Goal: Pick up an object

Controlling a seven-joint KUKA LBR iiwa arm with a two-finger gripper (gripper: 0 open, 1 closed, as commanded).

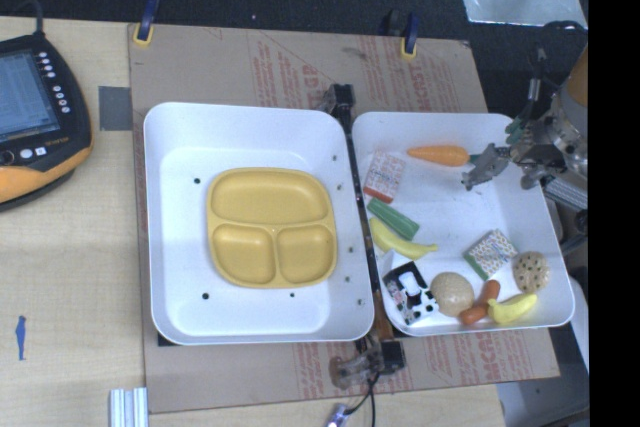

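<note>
Several items crowd the right bin [530, 137], and my pincer [480, 171] hovers just beside the carrot [438, 155]; I cannot tell its state. My worry: it nudges the carrot into the wall rather than straddling it.

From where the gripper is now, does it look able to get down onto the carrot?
Probably yes. The gripper hangs just right of the carrot, which lies alone near the right bin's far wall, nothing on top of it.
</note>
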